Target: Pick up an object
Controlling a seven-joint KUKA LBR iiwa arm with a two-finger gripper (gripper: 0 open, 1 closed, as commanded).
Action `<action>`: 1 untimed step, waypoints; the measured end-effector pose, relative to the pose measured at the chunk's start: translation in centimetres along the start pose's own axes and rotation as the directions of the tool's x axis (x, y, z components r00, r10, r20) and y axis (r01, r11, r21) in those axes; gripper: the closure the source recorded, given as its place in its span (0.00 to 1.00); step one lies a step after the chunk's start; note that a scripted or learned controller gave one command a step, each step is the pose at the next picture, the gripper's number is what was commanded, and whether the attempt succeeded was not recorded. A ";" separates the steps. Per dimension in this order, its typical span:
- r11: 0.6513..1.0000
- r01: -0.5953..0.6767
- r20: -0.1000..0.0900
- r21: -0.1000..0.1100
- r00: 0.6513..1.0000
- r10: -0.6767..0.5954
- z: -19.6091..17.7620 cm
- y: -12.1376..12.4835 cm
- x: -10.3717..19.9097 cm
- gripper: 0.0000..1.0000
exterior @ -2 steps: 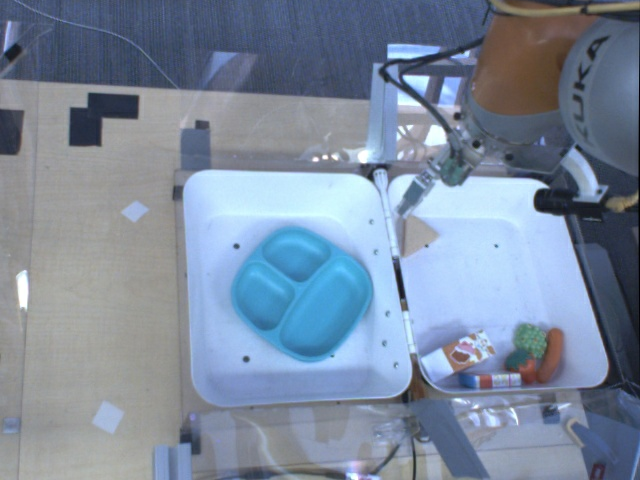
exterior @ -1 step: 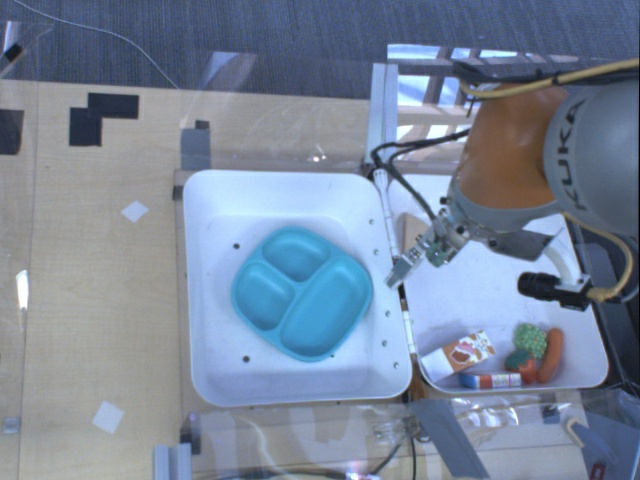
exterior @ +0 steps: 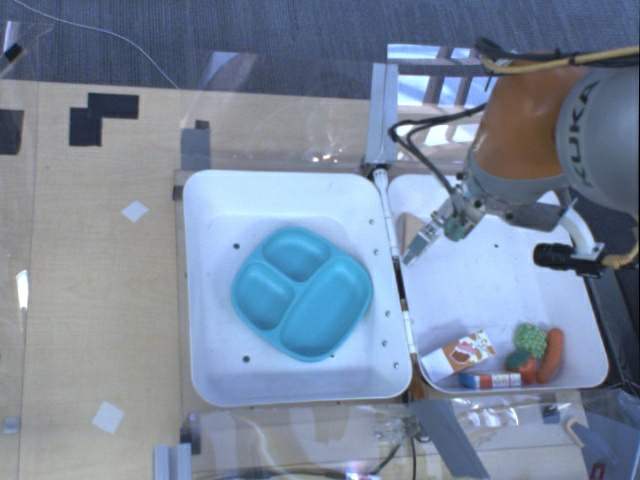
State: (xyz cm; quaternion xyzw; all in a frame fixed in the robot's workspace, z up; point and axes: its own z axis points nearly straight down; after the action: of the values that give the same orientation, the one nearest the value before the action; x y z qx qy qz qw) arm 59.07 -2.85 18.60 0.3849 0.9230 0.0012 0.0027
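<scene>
Your claw (exterior: 413, 245) hangs over the right bin's (exterior: 500, 288) left wall; grip state can't be told. Small carton (exterior: 468, 350), marker (exterior: 492, 379), broccoli (exterior: 530, 341) and carrot (exterior: 551, 356) cluster at the near edge. The blue divided plate (exterior: 303, 292) occupies the left bin (exterior: 215, 268).

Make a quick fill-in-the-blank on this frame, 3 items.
1. The blue plate lies in the ____ bin as the camera sees it.
2. The plate has ____ compartments.
3. The toy carrot, broccoli and small carton sit near the right bin's ____ edge.

Missing words: left; three; front
</scene>
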 end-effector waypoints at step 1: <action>1.000 0.000 0.000 0.000 1.000 0.000 0.0 0.0 0.0 0.00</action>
State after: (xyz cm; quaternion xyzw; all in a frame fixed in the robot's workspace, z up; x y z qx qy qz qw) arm 59.07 -2.83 18.60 0.3849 0.9230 0.0013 0.0027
